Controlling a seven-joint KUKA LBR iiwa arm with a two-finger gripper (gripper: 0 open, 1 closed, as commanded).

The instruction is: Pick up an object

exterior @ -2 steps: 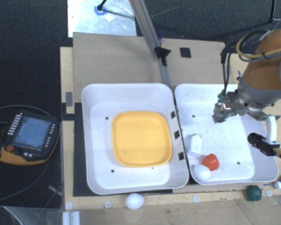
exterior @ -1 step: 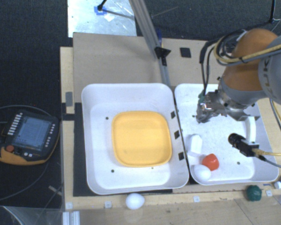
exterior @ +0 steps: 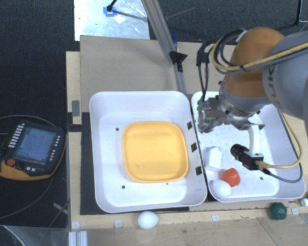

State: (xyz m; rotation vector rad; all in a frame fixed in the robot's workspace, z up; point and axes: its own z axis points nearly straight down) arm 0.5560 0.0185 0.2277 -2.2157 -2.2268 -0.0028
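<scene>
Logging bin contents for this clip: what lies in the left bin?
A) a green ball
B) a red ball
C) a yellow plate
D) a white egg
C: the yellow plate lies flat in the middle of the left bin, while the red thing sits in the right bin.

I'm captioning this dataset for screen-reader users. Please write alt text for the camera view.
The robot arm's gripper hangs over the left side of the right bin, which holds a white block, an orange-red piece and a white ball. The left bin holds a yellow square plate.
</scene>
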